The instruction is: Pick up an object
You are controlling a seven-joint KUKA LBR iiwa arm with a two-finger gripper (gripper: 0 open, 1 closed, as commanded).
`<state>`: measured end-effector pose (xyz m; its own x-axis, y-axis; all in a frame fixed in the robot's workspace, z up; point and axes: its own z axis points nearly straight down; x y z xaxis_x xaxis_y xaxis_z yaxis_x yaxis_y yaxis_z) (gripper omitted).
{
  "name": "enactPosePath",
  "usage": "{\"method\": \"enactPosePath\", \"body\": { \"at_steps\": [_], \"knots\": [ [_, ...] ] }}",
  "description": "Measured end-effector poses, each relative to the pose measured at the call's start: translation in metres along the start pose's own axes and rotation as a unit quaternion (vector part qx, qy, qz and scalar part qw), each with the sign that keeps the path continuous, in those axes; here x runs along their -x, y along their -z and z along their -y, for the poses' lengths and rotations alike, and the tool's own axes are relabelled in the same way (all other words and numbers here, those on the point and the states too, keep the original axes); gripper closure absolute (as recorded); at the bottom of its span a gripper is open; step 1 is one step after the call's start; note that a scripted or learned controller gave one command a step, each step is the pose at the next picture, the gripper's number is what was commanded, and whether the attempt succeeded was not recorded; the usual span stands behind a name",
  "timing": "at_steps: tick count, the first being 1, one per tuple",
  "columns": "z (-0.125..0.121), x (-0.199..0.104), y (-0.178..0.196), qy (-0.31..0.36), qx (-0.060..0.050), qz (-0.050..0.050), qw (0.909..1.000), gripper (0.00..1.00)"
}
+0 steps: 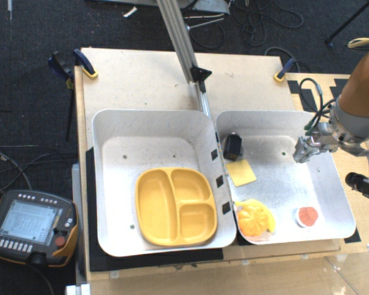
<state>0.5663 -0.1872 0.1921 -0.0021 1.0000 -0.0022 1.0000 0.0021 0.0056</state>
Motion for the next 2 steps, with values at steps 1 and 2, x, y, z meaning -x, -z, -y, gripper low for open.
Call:
{"method": "enactPosePath", "body": {
  "at_steps": [1,2],
  "knots": [
    [-0.007,0.009,0.052,0.000,0.000,0.000,1.0000,1.00],
    [0.005,-0.040,0.041,0.002,-0.004,-0.002,1.0000,1.00]
  ]
}}
